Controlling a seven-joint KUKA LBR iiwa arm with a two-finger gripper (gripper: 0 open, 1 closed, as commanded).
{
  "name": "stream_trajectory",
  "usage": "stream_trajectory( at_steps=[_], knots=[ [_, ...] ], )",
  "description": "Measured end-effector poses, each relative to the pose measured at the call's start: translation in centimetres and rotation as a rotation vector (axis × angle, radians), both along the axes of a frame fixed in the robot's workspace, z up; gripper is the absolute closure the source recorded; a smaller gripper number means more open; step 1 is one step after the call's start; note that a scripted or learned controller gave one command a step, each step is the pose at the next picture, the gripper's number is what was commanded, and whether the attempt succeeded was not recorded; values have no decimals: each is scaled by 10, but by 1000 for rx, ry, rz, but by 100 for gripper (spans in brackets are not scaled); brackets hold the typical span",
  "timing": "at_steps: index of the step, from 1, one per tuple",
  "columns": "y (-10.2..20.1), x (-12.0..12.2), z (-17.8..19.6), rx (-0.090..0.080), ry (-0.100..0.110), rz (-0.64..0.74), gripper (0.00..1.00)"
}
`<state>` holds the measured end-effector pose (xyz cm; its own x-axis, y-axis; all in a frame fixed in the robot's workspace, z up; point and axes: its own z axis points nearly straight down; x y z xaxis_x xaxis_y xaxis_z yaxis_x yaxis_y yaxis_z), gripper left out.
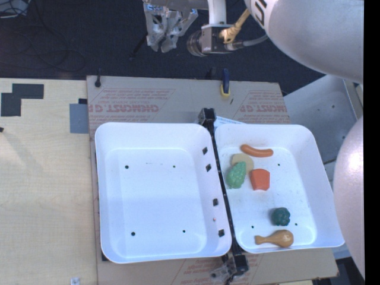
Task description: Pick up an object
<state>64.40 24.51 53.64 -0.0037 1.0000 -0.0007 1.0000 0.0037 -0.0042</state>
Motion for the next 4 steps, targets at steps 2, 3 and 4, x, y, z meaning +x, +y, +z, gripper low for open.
stream_trajectory(
  at_steps=[2,3,4],
  knots=[
    [2,-1,10,-2,3,7,100],
    [1,-1,9,-2,4,8,0],
    [3,-1,19,-3,5,15,100]
  ],
)
